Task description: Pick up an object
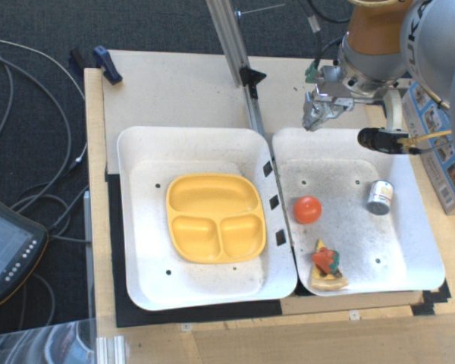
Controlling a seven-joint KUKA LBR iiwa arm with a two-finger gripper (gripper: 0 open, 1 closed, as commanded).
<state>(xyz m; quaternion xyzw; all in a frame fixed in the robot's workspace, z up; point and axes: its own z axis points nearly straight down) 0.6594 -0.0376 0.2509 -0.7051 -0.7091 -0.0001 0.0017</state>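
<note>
The right bin holds three objects. A red-orange ball lies near its left wall. Toward the right side lies a small silver can. A toy pizza slice with red and green topping rests at the front edge. My gripper hangs above the far left corner of this bin, well behind the ball, with nothing visible between its fingers. Their gap is too small to read.
The left bin carries a yellow three-compartment plate. A slanted metal pole runs down to the gap between the bins. A black fitting sticks out at the right bin's far edge.
</note>
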